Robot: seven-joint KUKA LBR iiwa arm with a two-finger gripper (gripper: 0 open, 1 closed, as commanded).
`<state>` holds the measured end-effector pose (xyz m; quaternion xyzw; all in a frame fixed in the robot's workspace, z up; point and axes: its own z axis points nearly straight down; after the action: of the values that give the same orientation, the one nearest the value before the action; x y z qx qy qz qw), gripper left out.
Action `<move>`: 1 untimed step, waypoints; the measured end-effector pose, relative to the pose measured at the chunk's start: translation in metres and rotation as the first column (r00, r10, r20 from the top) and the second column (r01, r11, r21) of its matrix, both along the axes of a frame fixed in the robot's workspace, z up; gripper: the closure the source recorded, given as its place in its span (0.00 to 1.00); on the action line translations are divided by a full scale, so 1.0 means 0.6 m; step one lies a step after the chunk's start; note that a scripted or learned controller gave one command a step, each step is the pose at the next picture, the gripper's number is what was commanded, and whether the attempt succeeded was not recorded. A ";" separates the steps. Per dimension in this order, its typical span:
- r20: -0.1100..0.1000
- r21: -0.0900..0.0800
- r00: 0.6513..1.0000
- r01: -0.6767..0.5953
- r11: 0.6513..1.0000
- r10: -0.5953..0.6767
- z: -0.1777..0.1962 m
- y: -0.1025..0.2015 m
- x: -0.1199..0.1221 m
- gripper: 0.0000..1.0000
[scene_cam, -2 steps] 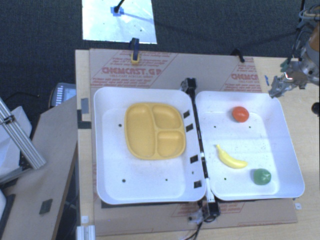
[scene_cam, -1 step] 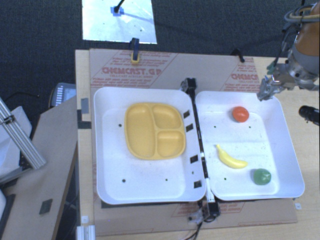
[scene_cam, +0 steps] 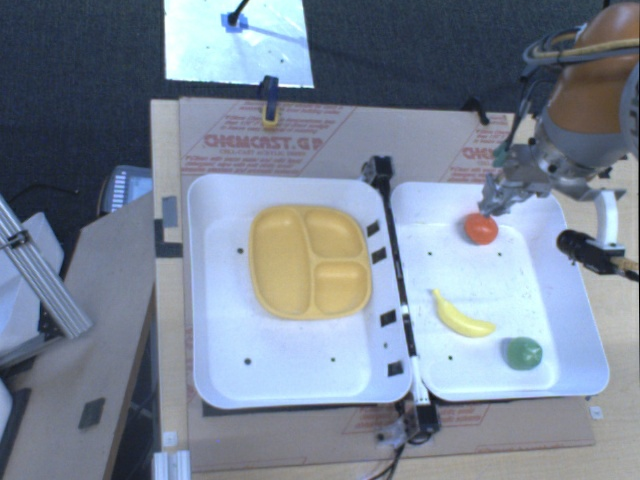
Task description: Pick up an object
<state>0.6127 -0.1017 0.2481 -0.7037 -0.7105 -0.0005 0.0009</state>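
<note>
- At the upper right of the scene, the grey arm with its orange band (scene_cam: 605,30) reaches in over the right-hand white bin (scene_cam: 560,298), and its tool (scene_cam: 497,200) hangs at the far edge of that bin.
- The pictures are too small and blurred here to tell whether the tool is released or clenched, and nothing can be seen held in it.
- Just below the tool's tip, very close to it, a small round orange-red fruit (scene_cam: 481,229) lies on the bin floor; whether the tool touches it cannot be told.
- Further toward the camera from the tool, and a little to the left, a yellow banana (scene_cam: 461,317) lies flat near the middle of the same bin.
- Beyond the banana, near the bin's front right corner and well apart from the tool, sits a small round green fruit (scene_cam: 522,352).
- To the left of the tool, across the dark divider between the bins, the left-hand white bin (scene_cam: 215,368) holds a yellow divided plate (scene_cam: 308,260) with three compartments, lying flat at its centre.
- Both bins rest side by side on a brown board (scene_cam: 330,133) printed with red lettering, which covers the surface.
- Behind the board, far to the left of the tool, a shiny square sheet (scene_cam: 238,26) lies on dark carpet.
</note>
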 end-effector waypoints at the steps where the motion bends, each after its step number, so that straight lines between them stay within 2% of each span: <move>1: -0.001 0.000 1.000 0.000 1.000 0.000 -0.022 0.095 -0.027 1.00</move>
<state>0.5966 -0.0445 0.2350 -0.7037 -0.7105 -0.0004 0.0013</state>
